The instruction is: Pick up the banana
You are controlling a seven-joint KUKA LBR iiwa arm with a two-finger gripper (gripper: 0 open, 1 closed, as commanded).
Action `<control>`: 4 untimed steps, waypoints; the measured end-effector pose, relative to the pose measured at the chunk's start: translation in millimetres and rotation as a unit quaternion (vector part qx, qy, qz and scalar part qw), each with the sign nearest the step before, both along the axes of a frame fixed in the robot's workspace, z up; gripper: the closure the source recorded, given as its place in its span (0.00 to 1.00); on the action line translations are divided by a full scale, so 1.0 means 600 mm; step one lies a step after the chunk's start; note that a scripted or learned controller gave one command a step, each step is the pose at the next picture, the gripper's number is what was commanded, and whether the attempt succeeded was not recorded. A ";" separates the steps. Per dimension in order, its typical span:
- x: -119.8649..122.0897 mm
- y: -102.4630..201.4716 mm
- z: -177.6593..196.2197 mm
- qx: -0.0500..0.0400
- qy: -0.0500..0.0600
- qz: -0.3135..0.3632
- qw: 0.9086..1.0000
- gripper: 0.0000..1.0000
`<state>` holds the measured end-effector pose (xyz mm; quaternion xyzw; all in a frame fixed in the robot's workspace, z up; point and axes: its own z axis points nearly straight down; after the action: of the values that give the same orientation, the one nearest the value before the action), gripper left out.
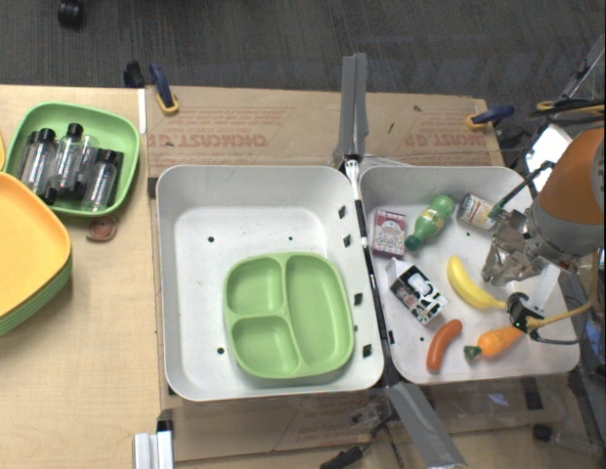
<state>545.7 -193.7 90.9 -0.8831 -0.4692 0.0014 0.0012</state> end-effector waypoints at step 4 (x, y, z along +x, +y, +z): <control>-0.034 0.089 0.017 0.001 0.000 0.237 0.971 1.00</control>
<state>525.5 -140.1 101.3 -0.7466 -0.6653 0.0012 0.0014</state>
